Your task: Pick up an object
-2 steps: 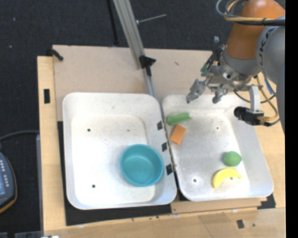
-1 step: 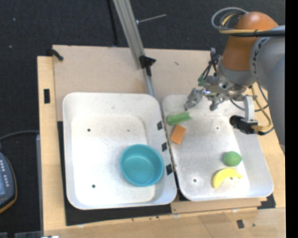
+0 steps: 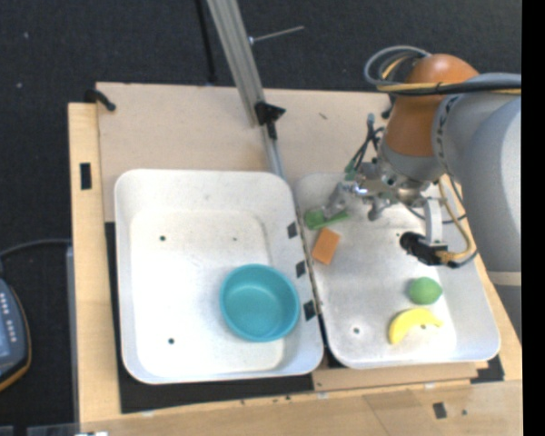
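Desk (image 3: 163, 125): carries 2 shallow white bins side by side
Left bin (image 3: 182, 243): 1 teal bowl (image 3: 259, 302), towards the near right corner
Right bin (image 3: 372, 271): 4 loose items: green piece (image 3: 323, 215), orange block (image 3: 325, 245), green ball (image 3: 424, 290), yellow banana (image 3: 412, 324)
Claw (image 3: 347, 200): low over the far left part of the right bin; cannot tell whether it is open or closed
Likely target: green piece, judged by nearness; it lies by the bin's left wall, with the orange block just beside it on the near side
Contact: the claw's tip meets the piece's right end in the view; touching or just above, cannot tell
Long axis: slanted across the view, left end nearer the camera, right end pointing up towards the claw
Progress: judged as reach made, with nothing seen lifted; a secure grip and the lift are left
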Controlling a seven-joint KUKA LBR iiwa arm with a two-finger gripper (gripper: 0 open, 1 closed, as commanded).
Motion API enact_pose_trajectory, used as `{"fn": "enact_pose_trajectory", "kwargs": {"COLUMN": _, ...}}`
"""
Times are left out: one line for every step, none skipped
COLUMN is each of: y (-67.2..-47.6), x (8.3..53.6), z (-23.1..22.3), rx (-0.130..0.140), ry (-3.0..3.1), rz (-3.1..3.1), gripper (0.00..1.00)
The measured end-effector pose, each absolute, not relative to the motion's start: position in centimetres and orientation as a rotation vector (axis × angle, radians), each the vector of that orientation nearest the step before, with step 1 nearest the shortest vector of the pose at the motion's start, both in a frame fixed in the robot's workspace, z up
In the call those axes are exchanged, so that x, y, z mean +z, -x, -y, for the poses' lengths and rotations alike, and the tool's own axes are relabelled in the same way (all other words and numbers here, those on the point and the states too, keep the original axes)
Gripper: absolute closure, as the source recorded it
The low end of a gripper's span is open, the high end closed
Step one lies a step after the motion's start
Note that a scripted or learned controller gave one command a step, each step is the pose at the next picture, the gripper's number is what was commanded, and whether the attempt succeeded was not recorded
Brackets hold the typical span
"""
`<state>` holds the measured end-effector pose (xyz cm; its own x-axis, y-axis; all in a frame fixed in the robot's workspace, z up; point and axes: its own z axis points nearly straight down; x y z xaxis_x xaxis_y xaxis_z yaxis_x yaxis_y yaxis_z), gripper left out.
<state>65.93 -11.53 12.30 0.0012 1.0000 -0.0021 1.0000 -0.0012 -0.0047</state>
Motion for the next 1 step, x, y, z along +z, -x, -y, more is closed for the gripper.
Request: {"fn": "enact_pose_trajectory", "kwargs": {"y": -66.19, "x": 13.89, "z": 11.61, "rx": -0.004, "ry": 2.229, "rz": 2.221, "gripper": 1.0}}
